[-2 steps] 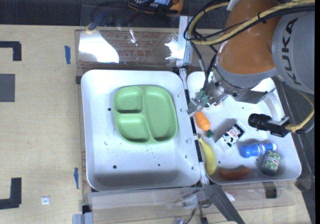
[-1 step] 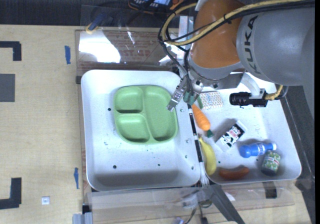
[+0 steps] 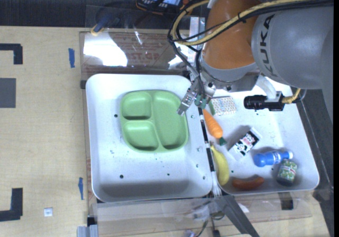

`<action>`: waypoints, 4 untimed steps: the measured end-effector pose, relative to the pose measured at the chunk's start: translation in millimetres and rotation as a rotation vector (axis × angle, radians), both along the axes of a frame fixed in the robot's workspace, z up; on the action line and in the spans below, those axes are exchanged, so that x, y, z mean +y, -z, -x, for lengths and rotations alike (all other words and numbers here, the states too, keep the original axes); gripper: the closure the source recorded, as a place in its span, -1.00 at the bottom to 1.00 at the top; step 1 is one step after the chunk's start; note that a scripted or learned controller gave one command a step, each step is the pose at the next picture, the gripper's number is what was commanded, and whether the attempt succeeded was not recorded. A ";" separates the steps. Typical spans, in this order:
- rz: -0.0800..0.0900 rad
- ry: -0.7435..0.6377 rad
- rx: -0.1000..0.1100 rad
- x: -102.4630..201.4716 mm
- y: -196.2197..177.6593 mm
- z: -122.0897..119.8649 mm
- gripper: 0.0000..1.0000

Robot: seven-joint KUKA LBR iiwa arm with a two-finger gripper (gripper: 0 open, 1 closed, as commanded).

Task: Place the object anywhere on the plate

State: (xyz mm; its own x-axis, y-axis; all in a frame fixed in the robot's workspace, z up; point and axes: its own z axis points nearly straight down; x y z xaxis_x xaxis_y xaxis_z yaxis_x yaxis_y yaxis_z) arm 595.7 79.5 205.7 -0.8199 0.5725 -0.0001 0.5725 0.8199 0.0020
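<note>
A: One hand, at the seam between the two white bins, just past the right rim of the green plate. Open or closed?

B: Can't tell, too small and blurred. Nothing visibly between its tips.

A: Object?

B: Carrot lies in the right bin, just below-right of the hand, off the plate. Banana below it, sausage, blue bottle, black-and-white carton nearby. Plate sits in the left bin.
</note>
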 end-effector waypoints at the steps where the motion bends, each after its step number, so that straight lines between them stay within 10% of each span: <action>1: 0.000 -0.248 0.005 -45.9 24.1 40.2 1.00; 2: 0.001 -0.307 0.000 -5.7 -13.7 -2.8 1.00; 3: 0.001 -0.156 0.005 -61.7 -66.5 56.0 1.00; 4: 0.000 -0.505 -0.001 -2.1 -1.6 -1.4 1.00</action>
State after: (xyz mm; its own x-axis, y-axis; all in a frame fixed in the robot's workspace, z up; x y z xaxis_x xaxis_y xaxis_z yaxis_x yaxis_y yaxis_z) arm 597.0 77.4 207.3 -0.9945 0.1048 -0.0012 0.1048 0.9945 0.0021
